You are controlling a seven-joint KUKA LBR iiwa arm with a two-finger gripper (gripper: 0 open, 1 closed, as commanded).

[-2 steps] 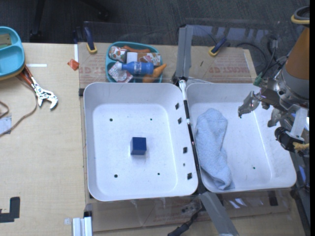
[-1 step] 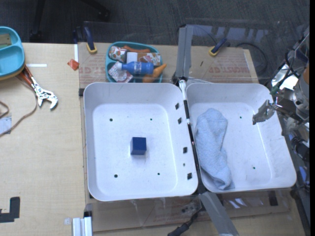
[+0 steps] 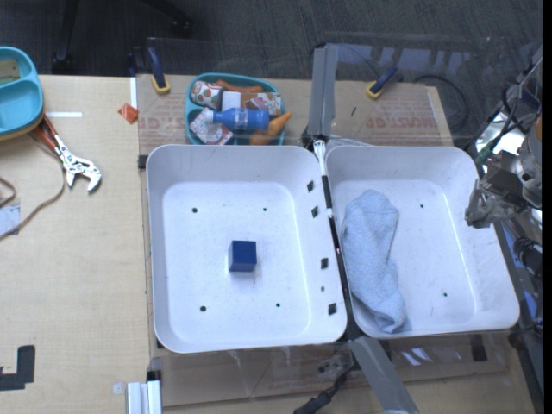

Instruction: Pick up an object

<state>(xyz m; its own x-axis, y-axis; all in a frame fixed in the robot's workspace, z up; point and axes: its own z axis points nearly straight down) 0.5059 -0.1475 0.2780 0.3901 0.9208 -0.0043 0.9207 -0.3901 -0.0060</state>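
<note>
View: a fixed camera looks down at a slant on a light wooden counter (image 3: 78, 300) that carries two shallow white bins set side by side.
Left bin (image 3: 172, 317): a small dark blue block (image 3: 243, 255) sits near the middle of its floor, well apart from every wall.
Right bin (image 3: 457, 317): a pale blue-grey cloth (image 3: 375, 257) lies crumpled along its left side, running from near the far wall down to the near wall, close to the divide between the two bins.
Arm: grey metal parts come in at the right edge, beyond the right bin's outer rim.
Hand (image 3: 485, 207): it sits at the right bin's right rim, about halfway along that side, well apart from both the cloth and the block. It is too small and cluttered to tell how far it is open, and nothing can be seen in it.
Behind the bins: a teal bowl (image 3: 235, 110) packed with small mixed items, among them a blue bottle and orange pieces, stands just beyond the left bin's far wall.
Left of the bins: a silver wrench (image 3: 76, 167) lies on the counter, and a light blue tray (image 3: 17, 93) shows at the far left edge.
</note>
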